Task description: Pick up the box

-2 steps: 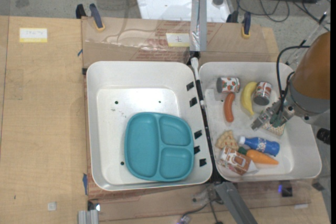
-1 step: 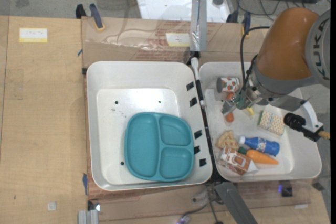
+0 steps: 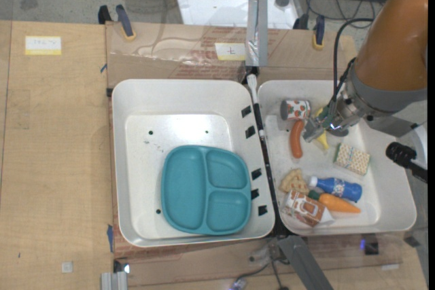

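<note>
Box (image 3: pixel 304 208) sits near the lower left of the right bin (image 3: pixel 401 214), a small carton with a brown-and-white printed face, lying flat and slightly askew. Touching its upper edge is a pale waffle-like snack (image 3: pixel 293 180). Just to its right lies an orange carrot (image 3: pixel 338 204), and above the carrot a blue bottle (image 3: pixel 337 187) with a white cap lies on its side (cap end pointing left).

Further up the same bin, a checkered cracker (image 3: pixel 352 158) rests toward the right, and a red sausage (image 3: pixel 296 138) stands lengthwise near the bin's left wall. Above the sausage a small printed can (image 3: pixel 295 109) lies on its side. A bit of yellow (image 3: pixel 321 140) peeks out beside the gripper; what it is cannot be told.

Gripper (image 3: pixel 317 130) hovers over the upper middle of the right bin, just right of the sausage and well apart from the box. How far its jaws stand open cannot be told from this angle, and nothing can be seen held in them. The grey arm with its orange band (image 3: pixel 402 37) fills the upper right of the frame.

Across the divider, the left bin (image 3: pixel 129 146) holds a teal three-compartment plate (image 3: pixel 206 189) in its lower half.
</note>
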Available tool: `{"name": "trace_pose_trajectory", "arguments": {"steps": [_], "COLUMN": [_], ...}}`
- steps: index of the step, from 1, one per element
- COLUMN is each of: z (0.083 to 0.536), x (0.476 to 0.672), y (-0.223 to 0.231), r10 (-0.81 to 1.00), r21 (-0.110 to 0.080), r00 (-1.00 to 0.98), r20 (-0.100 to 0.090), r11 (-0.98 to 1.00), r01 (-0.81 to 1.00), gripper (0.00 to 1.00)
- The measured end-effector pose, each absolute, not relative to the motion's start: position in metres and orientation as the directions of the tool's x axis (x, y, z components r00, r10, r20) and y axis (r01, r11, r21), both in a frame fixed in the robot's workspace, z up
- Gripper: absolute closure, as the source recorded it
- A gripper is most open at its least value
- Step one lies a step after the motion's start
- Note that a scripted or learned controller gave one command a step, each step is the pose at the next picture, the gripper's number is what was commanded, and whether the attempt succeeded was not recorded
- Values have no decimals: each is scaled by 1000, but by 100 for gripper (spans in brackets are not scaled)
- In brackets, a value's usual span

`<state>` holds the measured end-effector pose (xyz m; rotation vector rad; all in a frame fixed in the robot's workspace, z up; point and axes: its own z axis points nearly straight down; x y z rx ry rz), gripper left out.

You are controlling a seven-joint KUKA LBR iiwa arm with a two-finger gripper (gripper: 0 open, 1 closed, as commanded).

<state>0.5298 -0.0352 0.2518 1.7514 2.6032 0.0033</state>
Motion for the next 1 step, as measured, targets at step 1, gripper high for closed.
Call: {"name": "trace_pose_trajectory", "arguments": {"steps": [1], "z": [252], "x": [530], "y": [-35], "r10": [926], "r21": [4], "r00": [-377], "r20": [-2], "r11": [377], "r01": [926], "gripper": [0]}}
